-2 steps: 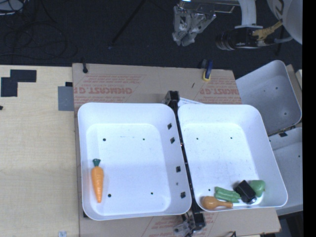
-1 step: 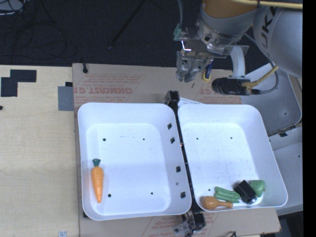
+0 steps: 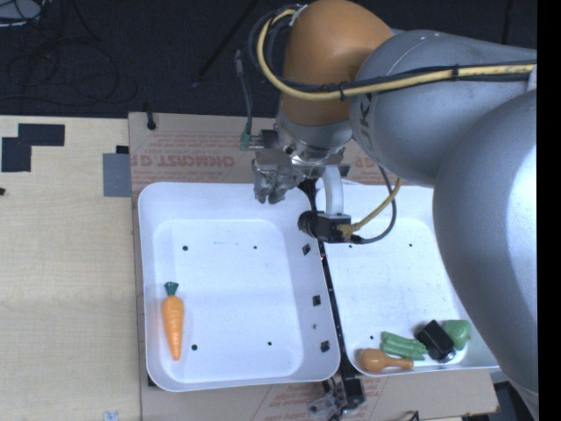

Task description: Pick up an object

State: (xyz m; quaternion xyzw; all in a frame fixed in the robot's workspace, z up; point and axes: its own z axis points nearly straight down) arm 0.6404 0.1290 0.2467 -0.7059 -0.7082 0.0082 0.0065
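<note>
An orange toy carrot (image 3: 173,321) with a green top lies near the front left corner of the left bin (image 3: 228,209). In the front right corner of the right bin (image 3: 394,270) lie a tan pear-shaped toy (image 3: 383,360), a green pod-like toy (image 3: 403,346), a black block (image 3: 435,339) and a green leafy toy (image 3: 457,330). My gripper (image 3: 274,188) hangs over the back edge of the left bin, far from all of these, with nothing seen between its fingers.
The grey arm and its orange band (image 3: 333,42) cover the upper right of the view. A black divider strip (image 3: 326,296) runs between the bins. Cardboard (image 3: 202,147) lies under the bins, and a light wooden bench (image 3: 61,270) extends to the left.
</note>
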